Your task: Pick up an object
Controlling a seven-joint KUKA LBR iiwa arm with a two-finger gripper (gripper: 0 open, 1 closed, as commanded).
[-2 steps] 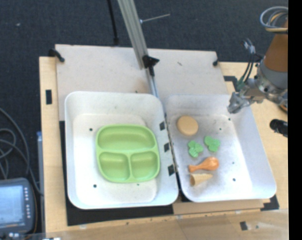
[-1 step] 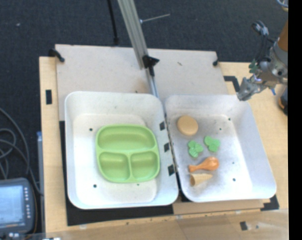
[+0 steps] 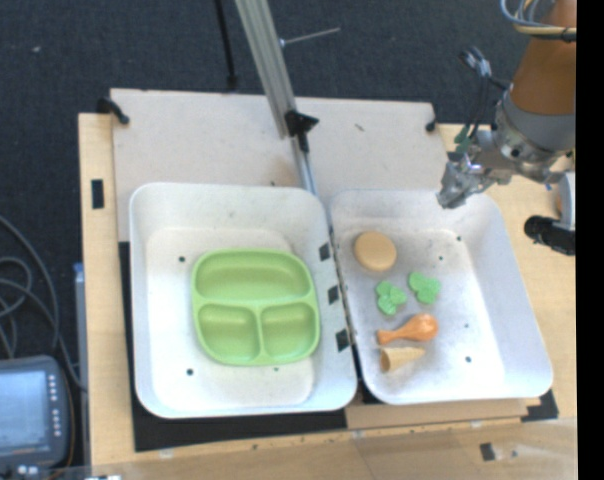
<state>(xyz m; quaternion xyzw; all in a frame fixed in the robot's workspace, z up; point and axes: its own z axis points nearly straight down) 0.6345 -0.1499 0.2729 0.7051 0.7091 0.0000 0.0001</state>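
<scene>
The right white bin (image 3: 502, 298) holds a tan round bun (image 3: 375, 250), two green leafy pieces (image 3: 389, 297) (image 3: 425, 287), an orange chicken drumstick (image 3: 412, 329) and a tan cone (image 3: 401, 357). My gripper (image 3: 454, 194) hangs over the bin's far right corner, well apart from all these toys and up to their right. Nothing shows between its fingers.
The left white bin (image 3: 162, 228) carries a green three-compartment plate (image 3: 254, 305). A metal pole (image 3: 272, 63) rises behind the bins at the middle. The bench edge (image 3: 97, 268) runs along the left, with a monitor (image 3: 17, 408) at the lower left.
</scene>
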